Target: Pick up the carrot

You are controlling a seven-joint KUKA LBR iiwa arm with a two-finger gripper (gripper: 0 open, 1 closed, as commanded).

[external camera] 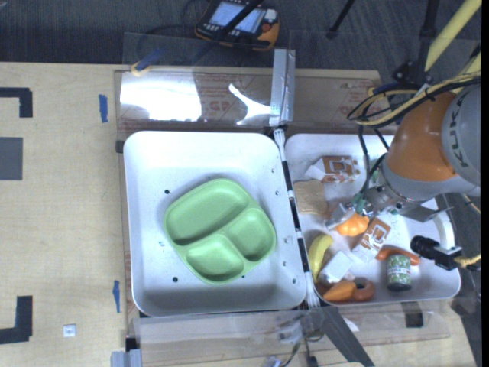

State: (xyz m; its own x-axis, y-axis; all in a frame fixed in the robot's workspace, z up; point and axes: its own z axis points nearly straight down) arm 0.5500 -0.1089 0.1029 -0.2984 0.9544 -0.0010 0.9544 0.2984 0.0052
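- Because the gripper (pixel 372 203) hangs low over clutter in the right bin (pixel 447 285), and whether it is spread or closed cannot be told, a descent here risks catching the wrong item.
- A round orange fruit (pixel 353 225) and a printed packet (pixel 374 235) lie just beside it; either could be taken by mistake.
- What looks like the carrot (pixel 340 290) lies apart, against the bin's near wall below the banana (pixel 319 252); that wall may block a clean grasp.

A pale green three-compartment plastic plate (pixel 220 229) lies in the white left bin (pixel 145 167). The right bin's (pixel 439 285) contents include an orange carrot (pixel 341 289), a yellow banana (pixel 318 252) and a green-labelled can (pixel 398 271).
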